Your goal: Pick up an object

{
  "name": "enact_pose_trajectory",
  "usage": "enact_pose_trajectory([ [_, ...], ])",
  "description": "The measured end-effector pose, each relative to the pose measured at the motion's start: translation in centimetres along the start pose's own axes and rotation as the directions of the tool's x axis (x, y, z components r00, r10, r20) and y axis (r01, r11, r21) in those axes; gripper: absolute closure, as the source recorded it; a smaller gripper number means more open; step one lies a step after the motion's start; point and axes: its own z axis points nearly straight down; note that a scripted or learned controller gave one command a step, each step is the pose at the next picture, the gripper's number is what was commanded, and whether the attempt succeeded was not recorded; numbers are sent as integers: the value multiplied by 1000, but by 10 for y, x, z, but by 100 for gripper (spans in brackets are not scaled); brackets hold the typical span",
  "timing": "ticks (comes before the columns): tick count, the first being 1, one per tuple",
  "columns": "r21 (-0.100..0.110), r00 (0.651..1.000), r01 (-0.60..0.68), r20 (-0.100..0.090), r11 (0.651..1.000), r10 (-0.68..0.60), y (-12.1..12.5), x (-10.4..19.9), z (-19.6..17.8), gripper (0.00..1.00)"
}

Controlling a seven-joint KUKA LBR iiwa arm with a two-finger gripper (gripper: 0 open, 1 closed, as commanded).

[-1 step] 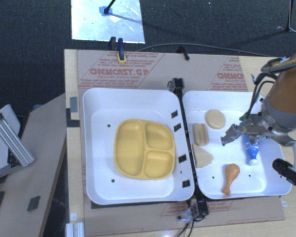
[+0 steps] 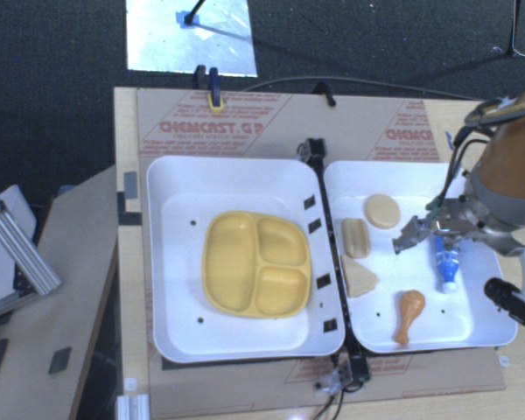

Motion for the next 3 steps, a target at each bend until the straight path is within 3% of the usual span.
enact_pose_trajectory([
  [2,6,1000,-1,-1,1000,1,3,6,107,0],
  [3,-3,1000,-1,-7,1000,1,7,9,146,0],
])
